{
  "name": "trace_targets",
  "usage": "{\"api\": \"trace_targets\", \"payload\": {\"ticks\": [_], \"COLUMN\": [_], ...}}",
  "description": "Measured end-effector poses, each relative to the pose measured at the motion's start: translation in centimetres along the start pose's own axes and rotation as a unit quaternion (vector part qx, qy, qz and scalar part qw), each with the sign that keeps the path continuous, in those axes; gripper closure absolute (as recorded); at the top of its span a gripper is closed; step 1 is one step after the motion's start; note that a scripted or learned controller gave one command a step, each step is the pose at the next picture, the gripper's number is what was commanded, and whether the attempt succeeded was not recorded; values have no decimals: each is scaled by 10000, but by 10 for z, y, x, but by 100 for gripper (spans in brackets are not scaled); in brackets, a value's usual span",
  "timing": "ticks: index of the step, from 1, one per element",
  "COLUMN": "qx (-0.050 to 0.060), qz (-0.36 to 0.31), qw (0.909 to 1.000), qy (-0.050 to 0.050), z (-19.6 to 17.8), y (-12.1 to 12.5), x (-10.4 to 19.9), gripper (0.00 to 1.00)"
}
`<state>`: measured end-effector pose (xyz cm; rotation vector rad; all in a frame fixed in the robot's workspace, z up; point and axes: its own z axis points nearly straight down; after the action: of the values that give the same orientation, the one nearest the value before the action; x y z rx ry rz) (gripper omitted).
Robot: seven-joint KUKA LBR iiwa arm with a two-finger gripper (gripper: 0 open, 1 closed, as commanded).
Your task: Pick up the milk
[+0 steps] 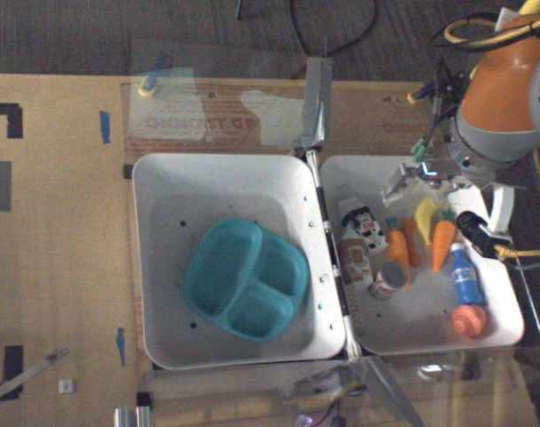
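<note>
The milk (363, 224) is a small white carton with black cow patches. It lies in the right bin (510, 327) near the left wall, towards the back. My gripper (419, 176) hangs over the back of the same bin, to the right of the milk and apart from it. Nothing shows in its grasp. The grey arm with its orange band (501, 83) reaches in from the upper right.
Around the milk lie a brown packet (356, 258), two carrots (398, 245) (441, 242), a banana (424, 217), a small can (392, 277), a blue bottle (465, 278) and a pink-orange item (468, 320). The left bin (163, 194) holds a teal divided plate (245, 278).
</note>
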<state>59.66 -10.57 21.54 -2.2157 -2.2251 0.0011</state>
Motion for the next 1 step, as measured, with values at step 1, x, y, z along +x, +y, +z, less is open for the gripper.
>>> {"api": "trace_targets", "payload": {"ticks": [1], "qx": [4], "qz": [-875], "qw": [9962], "qy": [0], "z": [31], "y": [-11], "x": [95], "gripper": [0]}}
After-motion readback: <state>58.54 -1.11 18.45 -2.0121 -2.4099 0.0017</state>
